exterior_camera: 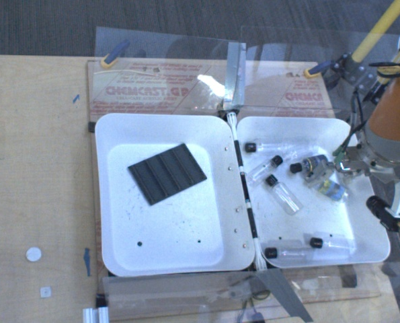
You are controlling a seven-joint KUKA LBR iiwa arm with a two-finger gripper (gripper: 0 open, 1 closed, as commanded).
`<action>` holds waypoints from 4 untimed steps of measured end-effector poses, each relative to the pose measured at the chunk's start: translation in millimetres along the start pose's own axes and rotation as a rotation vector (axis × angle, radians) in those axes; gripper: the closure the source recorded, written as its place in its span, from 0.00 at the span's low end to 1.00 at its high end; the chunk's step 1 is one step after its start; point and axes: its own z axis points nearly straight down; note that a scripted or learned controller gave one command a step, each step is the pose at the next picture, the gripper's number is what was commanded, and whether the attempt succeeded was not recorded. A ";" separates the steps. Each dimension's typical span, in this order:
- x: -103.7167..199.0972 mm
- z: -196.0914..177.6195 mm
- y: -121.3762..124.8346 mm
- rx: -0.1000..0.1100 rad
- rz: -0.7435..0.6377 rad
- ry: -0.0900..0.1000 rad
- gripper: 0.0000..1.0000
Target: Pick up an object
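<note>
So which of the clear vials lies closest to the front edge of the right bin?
The long vial along the front wall, its black cap pointing left.

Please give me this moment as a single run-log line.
arm: over right bin's right edge | hand: low among clear vials, grasp unconfirmed | left bin: dark ribbed slab

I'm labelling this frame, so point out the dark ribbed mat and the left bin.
dark ribbed mat [167, 173]: camera view, centre of its ribbed top.
left bin [112, 130]: camera view, far-left rim corner.
</note>
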 end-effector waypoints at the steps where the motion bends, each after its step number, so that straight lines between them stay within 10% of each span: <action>1: -0.2 54.3 22.4 -0.006 -0.068 -0.001 0.00; 2: -1.3 44.9 23.2 -0.010 -0.065 -0.002 1.00; 3: 95.8 -40.7 36.9 -0.003 -0.041 -0.003 1.00; 4: 95.8 -40.8 37.0 -0.003 -0.041 -0.003 0.00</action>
